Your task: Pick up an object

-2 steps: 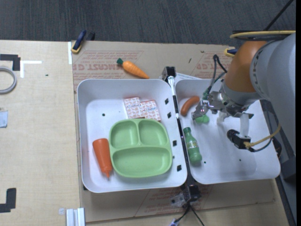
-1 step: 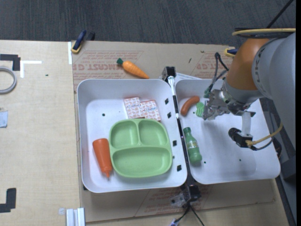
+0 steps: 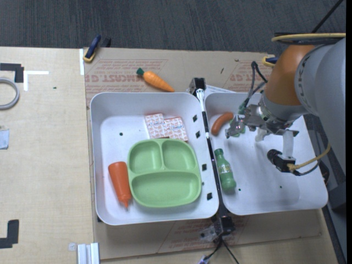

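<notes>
In the right bin, an orange sausage lies near the back left corner. A green bottle rests on its side along the bin's left wall. My gripper hangs low over the right bin, just right of the sausage and behind the bottle. Nothing shows in its grasp. The left bin holds a green divided plate, an orange carrot-like cone left of the plate, and a small printed pack behind it.
The grey arm with its orange band covers the right bin's back right part. A black cable end dangles over the bin floor. A toy carrot lies on the cardboard behind the left bin.
</notes>
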